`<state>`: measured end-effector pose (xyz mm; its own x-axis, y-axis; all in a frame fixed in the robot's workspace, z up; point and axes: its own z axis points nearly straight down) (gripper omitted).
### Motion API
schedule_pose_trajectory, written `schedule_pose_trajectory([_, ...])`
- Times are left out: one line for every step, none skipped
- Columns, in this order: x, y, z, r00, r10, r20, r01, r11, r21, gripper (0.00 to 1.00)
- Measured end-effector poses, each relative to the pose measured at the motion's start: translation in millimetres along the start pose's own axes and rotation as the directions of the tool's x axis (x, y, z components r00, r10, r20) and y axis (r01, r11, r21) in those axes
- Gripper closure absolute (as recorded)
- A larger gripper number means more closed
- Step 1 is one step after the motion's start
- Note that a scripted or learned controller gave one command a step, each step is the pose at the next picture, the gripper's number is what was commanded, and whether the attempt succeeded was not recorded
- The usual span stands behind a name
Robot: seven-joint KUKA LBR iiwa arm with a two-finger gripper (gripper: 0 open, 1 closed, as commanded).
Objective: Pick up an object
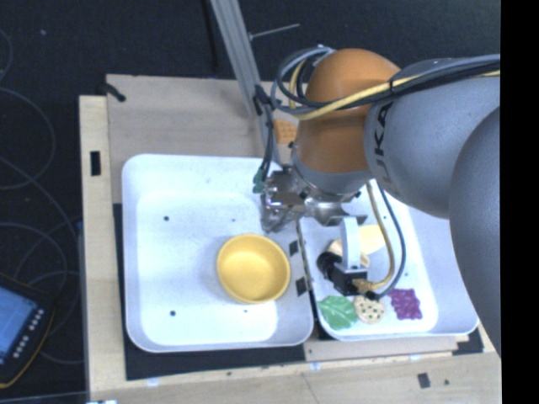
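Note:
A yellow bowl (253, 268) sits upright in the left white bin (168, 234), toward its front right. My gripper (273, 211) hangs over the right edge of that bin, just behind and above the bowl, and nothing visible is held in it. In the right bin (442, 310), near the front, lie a green leaf-shaped piece (337, 311), a speckled cookie (368, 310) and a purple bunch of grapes (406, 303). A pale yellow and white item (360, 241) lies farther back, partly hidden by the arm.
The big grey arm with its orange band (341, 116) covers most of the right bin's back half. A slanted metal rail (236, 40) rises behind the bins. The left bin's left half is bare white floor.

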<state>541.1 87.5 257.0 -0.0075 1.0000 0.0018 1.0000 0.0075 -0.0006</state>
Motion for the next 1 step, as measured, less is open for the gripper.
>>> schedule_pose_trajectory([-2.8, 0.9, 0.1, 1.0, 0.006, 0.001, -0.006, 1.0, -0.001, 0.0])
